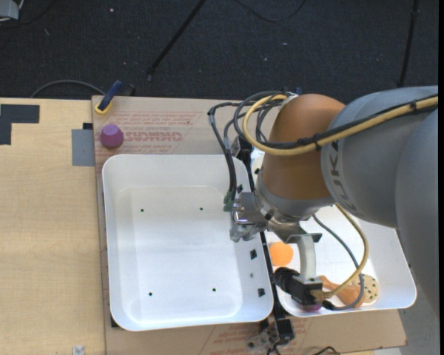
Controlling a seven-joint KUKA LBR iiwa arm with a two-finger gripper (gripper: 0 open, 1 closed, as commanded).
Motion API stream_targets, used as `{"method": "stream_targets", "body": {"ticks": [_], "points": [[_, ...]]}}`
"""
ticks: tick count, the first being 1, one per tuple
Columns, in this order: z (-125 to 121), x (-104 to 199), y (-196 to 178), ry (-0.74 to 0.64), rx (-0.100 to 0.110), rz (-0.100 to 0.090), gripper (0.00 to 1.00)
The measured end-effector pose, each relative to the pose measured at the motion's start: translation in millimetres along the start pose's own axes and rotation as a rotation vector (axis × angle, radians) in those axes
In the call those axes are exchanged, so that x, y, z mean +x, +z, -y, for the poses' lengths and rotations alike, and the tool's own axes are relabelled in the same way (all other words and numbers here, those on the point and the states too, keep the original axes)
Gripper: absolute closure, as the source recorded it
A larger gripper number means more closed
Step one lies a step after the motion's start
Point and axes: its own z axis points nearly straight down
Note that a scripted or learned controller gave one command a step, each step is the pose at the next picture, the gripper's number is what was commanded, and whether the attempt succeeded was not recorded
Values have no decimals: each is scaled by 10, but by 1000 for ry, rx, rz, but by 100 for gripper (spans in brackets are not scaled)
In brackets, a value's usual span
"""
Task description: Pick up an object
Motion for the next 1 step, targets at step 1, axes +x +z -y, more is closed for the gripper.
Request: {"method": "stream_targets", "body": {"ticks": [1], "points": [[232, 218, 2, 2, 1, 1, 100]]}}
